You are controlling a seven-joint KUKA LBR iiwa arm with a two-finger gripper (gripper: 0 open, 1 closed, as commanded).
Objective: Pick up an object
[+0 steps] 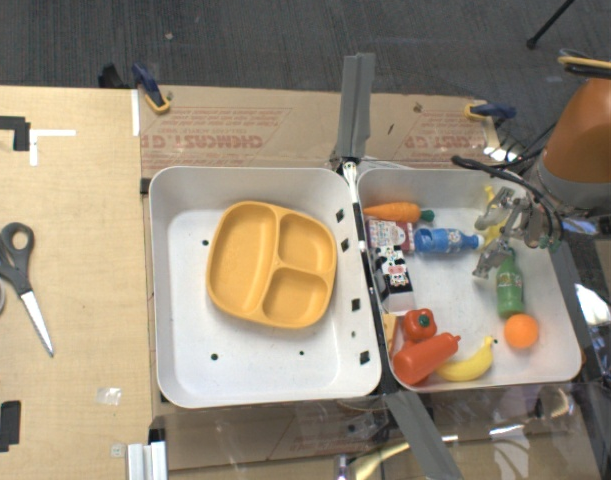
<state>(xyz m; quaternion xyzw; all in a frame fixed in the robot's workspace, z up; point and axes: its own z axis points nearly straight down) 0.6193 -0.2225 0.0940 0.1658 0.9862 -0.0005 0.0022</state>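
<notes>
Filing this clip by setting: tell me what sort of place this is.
Probably a robot lab bench: two white bins side by side, toy food such as a banana, and a gripper reaching in.

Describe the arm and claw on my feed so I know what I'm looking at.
The arm enters from the right as a rounded orange segment above a grey part. Dark cables loop beside it toward the wrist. The claw is a small metallic grey assembly with slim, pale fingers and yellowish touches near its top. No markings are readable.
</notes>
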